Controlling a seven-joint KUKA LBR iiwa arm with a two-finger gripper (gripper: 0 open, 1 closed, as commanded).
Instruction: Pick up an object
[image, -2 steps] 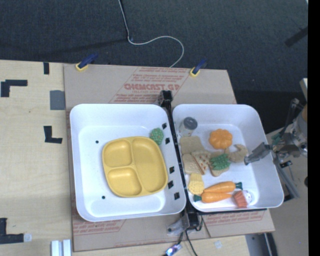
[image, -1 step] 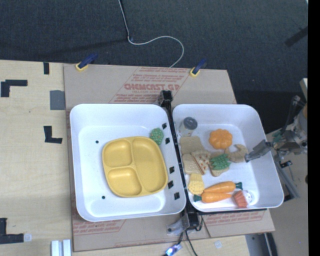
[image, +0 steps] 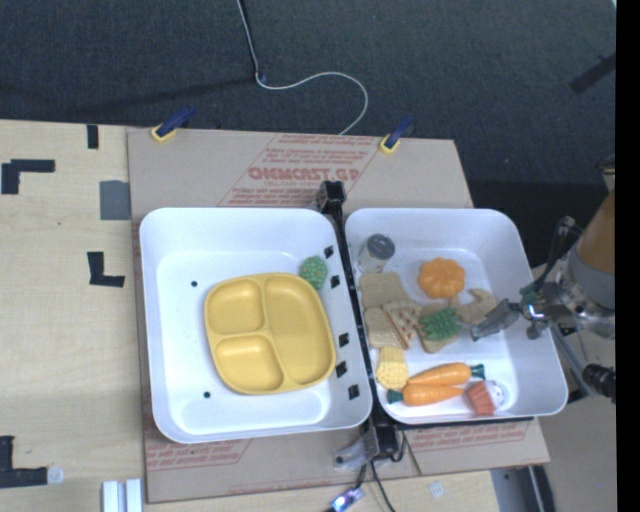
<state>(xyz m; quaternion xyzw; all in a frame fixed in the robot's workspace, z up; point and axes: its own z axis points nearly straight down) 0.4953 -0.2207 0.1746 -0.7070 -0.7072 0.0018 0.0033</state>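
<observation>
Plastic toy food crowds your right bin (image: 520, 250): an orange pumpkin (image: 441, 277) near the back, a carrot (image: 437, 383) along the front wall, corn (image: 391, 370) just beside it, and flat cracker-like pieces (image: 390, 310) toward the divider. The gripper (image: 492, 318) sits low at that bin's right side, close to the pumpkin, and you cannot tell whether its jaws are apart or together; nothing visibly sits between them. Expect these pieces to be light, stiff and fairly slick. The pumpkin looks like your best target: take it across its rounded body. The carrot would suit a grip across its middle. On the cardboard (image: 300, 175) behind the bins, red print reads roughly "CHEMCAST".
</observation>
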